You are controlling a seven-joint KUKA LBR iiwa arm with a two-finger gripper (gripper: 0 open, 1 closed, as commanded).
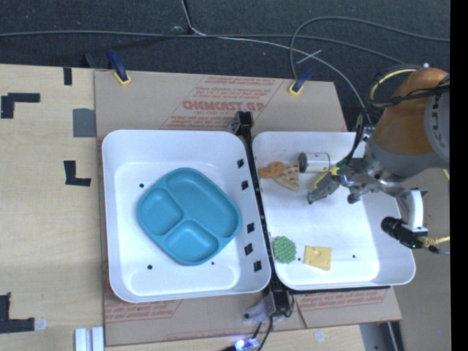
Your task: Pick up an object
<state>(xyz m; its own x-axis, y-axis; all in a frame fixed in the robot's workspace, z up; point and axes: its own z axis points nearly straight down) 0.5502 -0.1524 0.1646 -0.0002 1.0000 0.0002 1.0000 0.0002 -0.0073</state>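
Blue divided plastic tray [189, 216] lying in left white bin [117, 218]. In right white bin [365, 229]: green round piece [284, 250], yellow cheese wedge [317, 257], tan pizza slice [281, 173], small white cylinder [315, 162]. Pincer [319, 191] just beside cylinder, gripping state impossible to tell.

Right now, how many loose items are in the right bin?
4: a pizza slice near the divider, a small white cylinder beside it by the gripper, a green round piece and a cheese wedge at the front. The arm may hide more.
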